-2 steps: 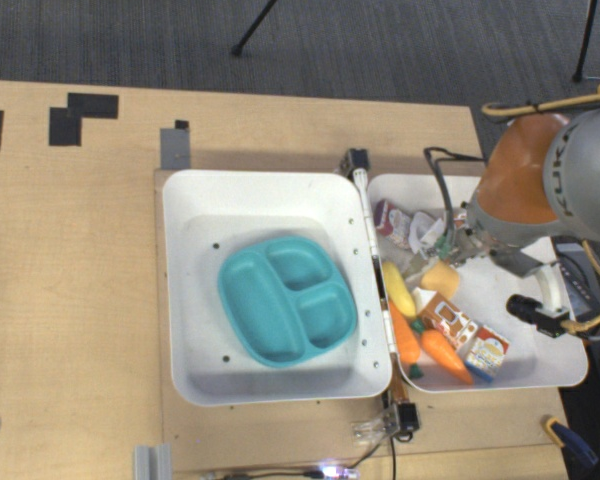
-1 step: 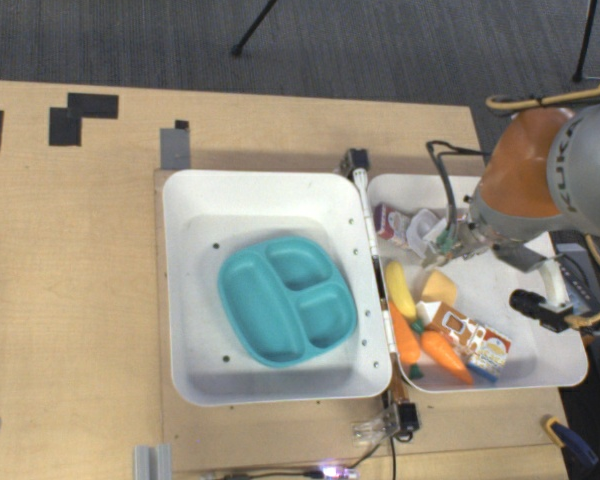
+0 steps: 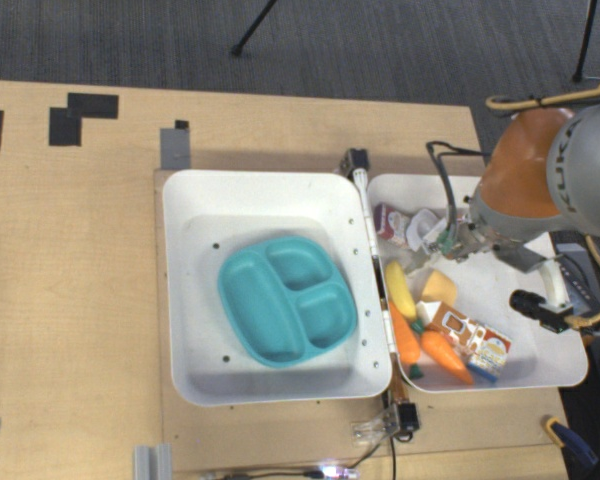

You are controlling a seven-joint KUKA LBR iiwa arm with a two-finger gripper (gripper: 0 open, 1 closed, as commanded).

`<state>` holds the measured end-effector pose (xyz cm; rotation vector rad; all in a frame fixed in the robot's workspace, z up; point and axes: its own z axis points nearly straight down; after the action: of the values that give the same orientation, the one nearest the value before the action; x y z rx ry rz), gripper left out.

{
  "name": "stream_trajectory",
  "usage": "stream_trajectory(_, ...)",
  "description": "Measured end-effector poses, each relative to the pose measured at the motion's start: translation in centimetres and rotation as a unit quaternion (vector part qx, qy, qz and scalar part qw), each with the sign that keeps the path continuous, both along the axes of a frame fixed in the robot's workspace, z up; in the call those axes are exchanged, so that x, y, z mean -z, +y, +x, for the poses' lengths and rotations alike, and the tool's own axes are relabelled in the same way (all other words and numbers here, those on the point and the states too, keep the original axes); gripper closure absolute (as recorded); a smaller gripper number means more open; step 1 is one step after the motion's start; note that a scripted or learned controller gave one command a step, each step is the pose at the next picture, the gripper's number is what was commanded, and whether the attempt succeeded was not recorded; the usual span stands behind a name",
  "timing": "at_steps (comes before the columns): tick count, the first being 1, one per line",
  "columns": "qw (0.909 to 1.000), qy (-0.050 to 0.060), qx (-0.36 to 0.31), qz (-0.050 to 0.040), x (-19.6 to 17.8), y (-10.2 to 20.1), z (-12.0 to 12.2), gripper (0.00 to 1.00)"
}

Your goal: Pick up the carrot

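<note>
An orange carrot [image 3: 405, 336] lies along the left wall of the right bin [image 3: 570, 368], near the front, with a dark green tip toward the front edge. A second, thicker orange carrot-like piece [image 3: 446, 356] lies just right of it. My gripper [image 3: 448, 242] hangs over the middle of the right bin, behind and to the right of both orange pieces, well apart from them. It hovers near a yellow cheese wedge [image 3: 440, 287].
The right bin also holds a yellow banana [image 3: 399, 289], a printed carton [image 3: 475, 340] and a purple and white packet [image 3: 400, 221] at the back. A teal divided plate [image 3: 285, 298] lies in the left bin [image 3: 185, 268].
</note>
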<state>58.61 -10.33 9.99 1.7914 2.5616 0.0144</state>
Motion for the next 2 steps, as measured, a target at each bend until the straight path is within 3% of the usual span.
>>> stream_trajectory(1,1.0,0.003,-0.008,-0.0013,1.2,1.1,-4.2,0.0)
stream_trajectory(2,1.0,-0.002,-0.009,-0.0014,-0.1,1.2,-3.8,1.0)
